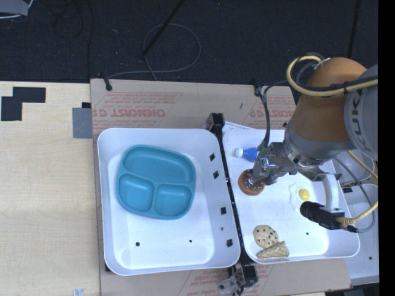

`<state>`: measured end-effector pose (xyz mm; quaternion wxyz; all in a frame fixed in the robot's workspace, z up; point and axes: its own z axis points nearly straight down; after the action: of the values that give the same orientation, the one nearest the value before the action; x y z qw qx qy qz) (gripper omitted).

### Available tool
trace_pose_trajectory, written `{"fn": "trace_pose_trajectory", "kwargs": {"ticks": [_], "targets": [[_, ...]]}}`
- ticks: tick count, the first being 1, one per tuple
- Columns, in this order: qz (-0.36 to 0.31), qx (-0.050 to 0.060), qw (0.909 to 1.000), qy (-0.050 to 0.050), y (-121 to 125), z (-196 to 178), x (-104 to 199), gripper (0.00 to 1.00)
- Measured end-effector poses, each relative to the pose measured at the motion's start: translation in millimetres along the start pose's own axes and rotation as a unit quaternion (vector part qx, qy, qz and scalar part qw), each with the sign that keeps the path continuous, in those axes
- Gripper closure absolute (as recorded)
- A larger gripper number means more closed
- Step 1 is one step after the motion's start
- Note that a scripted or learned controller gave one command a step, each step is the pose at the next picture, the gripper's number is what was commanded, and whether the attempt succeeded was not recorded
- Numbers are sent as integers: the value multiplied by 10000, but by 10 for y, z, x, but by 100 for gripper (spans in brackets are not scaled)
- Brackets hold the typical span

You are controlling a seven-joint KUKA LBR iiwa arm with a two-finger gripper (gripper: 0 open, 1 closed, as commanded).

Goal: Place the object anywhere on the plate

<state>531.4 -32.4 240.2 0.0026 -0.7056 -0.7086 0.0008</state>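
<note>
Looking down at the right bin (pixel 345 248), you see the gripper (pixel 258 176) poised right over a round brown donut (pixel 250 184) with a glossy chocolate top; whether its jaws are parted or closed, you cannot tell. The teal plastic plate (pixel 155 181), smooth and split into three compartments, lies in the left bin (pixel 123 251). Near the donut you find a fried egg (pixel 302 194), a speckled cookie (pixel 265 234), a tan chip-like piece (pixel 273 250) and a blue-and-white item (pixel 245 154).
</note>
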Motion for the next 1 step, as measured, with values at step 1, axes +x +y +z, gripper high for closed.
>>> {"fn": "trace_pose_trajectory", "kwargs": {"ticks": [1], "targets": [[-3, -7, 10000, -2, 60, -15, 514, 100]]}}
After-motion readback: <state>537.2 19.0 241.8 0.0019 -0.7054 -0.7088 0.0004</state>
